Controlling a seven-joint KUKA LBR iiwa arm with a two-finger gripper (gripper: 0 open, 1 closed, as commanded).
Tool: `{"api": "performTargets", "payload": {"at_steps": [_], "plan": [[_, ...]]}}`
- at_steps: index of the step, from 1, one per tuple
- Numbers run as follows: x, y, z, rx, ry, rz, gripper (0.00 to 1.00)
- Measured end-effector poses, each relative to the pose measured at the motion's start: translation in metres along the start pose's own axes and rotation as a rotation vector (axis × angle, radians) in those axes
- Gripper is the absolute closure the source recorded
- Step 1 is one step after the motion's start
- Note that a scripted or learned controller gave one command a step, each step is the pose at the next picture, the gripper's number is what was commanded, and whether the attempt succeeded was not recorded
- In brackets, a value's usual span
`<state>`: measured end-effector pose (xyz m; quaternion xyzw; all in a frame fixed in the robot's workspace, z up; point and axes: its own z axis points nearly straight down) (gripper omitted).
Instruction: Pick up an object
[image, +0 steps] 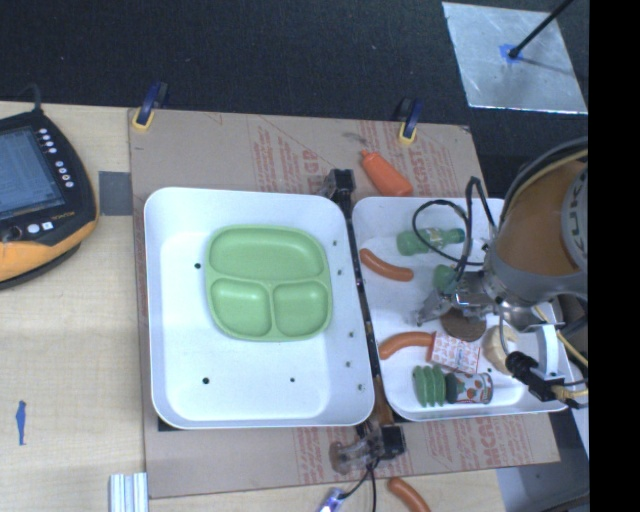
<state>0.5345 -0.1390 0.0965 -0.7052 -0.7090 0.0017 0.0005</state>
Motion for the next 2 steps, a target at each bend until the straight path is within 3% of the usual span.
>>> {"api": "performTargets", "payload": {"at_steps": [1,2], "plan": [[0.027,0.070,0.003,-0.006,0.001,0.001,0.00],[0.045,0.095,0.002,-0.004,0.001,0.002,0.00]]}}
